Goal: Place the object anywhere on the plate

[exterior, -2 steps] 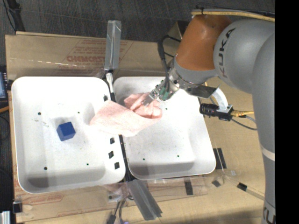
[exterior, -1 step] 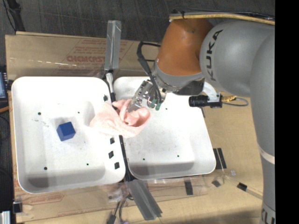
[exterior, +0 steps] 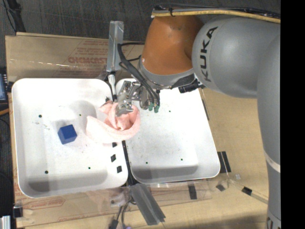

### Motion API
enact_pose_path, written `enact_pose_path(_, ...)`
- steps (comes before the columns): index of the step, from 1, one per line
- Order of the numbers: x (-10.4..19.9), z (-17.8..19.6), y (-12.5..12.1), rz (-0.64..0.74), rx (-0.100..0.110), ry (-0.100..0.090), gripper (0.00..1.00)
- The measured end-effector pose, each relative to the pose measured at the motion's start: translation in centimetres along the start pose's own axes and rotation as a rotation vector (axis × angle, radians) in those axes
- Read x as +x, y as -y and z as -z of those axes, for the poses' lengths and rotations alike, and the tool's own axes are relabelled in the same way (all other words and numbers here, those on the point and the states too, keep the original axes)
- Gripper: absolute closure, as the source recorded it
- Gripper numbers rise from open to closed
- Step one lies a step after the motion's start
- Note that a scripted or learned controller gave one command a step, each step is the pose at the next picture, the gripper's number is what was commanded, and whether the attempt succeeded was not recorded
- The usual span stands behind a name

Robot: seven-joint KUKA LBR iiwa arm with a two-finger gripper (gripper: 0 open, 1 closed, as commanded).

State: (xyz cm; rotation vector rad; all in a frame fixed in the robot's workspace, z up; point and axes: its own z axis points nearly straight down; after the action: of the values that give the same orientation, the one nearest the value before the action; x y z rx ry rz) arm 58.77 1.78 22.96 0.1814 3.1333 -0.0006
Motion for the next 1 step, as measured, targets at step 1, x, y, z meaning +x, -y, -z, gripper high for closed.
enact_pose_path(1,1.3,-0.63,-4.42,0.122,0.0,-0.003,1.0)
